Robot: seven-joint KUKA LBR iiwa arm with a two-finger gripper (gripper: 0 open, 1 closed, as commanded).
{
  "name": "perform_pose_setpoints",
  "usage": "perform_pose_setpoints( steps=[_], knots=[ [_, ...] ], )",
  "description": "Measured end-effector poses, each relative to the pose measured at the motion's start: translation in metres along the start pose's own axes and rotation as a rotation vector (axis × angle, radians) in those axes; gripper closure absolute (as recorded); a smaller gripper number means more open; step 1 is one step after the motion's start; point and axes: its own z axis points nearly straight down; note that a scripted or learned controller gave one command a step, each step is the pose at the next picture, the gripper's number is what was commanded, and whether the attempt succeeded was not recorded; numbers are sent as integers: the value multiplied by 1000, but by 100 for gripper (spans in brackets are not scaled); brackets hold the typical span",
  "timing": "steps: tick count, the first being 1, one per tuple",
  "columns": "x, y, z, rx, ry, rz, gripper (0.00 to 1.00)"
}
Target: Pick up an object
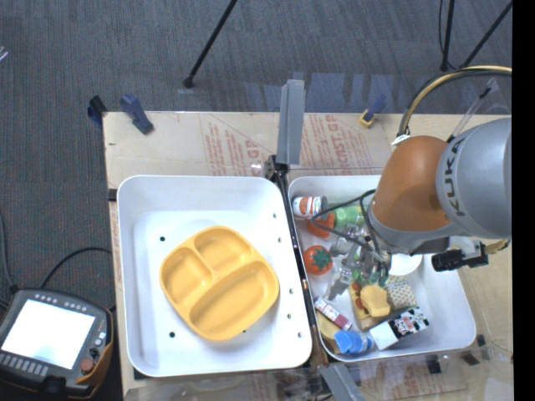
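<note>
Two shallow white plastic bins (138, 224) sit side by side on the bench; the grey arm with the orange band (415, 182) reaches over the right-hand one, and its two-finger claw (358, 266) hangs low among a heap of small objects. Whether the claw is apart or together cannot be told, since its tip is lost in the clutter. Just to the claw's left lies a small round red toy tomato with a green stalk (318, 259), standing free of the heap and likely the easiest target: light, rigid and smooth, so probably slippery, best taken across its widest middle. Just below the claw lie a tan block (375, 301) and a checked cube (401, 291); beyond the claw's upper left rests a small lying bottle with a red cap (311, 206). Well apart, far to the claw's left, a yellow compartmented plastic plate (219, 282) occupies the other bin.
</note>
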Motion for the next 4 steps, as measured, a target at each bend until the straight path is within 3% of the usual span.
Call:
perform_pose_setpoints(
  steps=[1, 2, 3, 4],
  knots=[
    [-54, 16, 0, 0, 0, -24, 0],
    [-94, -93, -1, 0, -3, -37, 0],
    [6, -14, -1, -3, 0, -132, 0],
    [-29, 0, -1, -1, -2, -49, 0]
  ],
)
